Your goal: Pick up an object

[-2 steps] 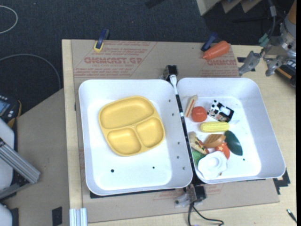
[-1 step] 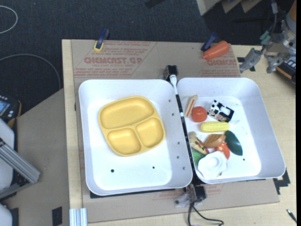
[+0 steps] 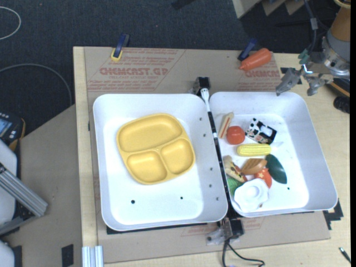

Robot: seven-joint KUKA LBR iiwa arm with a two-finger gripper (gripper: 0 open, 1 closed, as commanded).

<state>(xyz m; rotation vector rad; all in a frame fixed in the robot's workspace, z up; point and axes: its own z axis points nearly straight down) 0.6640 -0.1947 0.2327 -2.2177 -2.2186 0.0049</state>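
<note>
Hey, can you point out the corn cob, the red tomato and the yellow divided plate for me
corn cob (image 3: 253,149): camera view, middle of the cob.
red tomato (image 3: 236,134): camera view, centre of its top.
yellow divided plate (image 3: 155,148): camera view, the ridge where its three compartments meet.

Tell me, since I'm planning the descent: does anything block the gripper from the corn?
Nothing visible does. The gripper hangs over the right bin's far right corner, apart from the toys. The corn lies uncovered mid-bin, though a tomato and a cow toy crowd its far side.
</note>
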